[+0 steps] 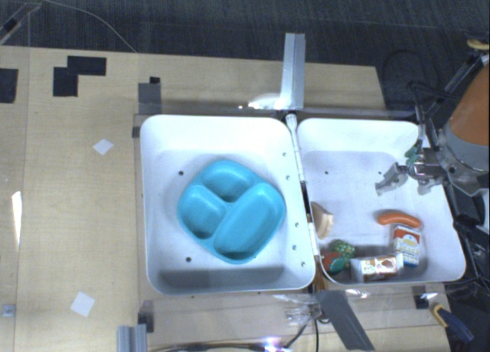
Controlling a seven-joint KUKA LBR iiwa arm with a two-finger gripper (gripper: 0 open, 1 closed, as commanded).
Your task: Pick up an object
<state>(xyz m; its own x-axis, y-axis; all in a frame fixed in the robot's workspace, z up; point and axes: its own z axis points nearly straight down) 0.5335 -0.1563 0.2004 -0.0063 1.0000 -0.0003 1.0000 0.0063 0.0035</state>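
While the arm [467, 125] reaches in from the right, the end effector [392, 178] hangs over the right bin [360, 140] near its right wall, fingers spread apart, nothing between them, touching nothing I can make out. Bare white floor lies left of and beyond it across the far half of that bin, so open room there.

Objects crowd the near end of the right bin: one orange sausage [399, 219] just near of the end effector, one small carton [408, 248] below it, one can [380, 267] lying on its side touching the carton, one green item [341, 249] with a dark red bit beside it, one beige piece [322, 220] against the left wall by the divider.

Left bin [164, 190]: one blue three-part tray [231, 210], centred, clear margin all round. Two bins sit side by side on the wooden surface [69, 190].
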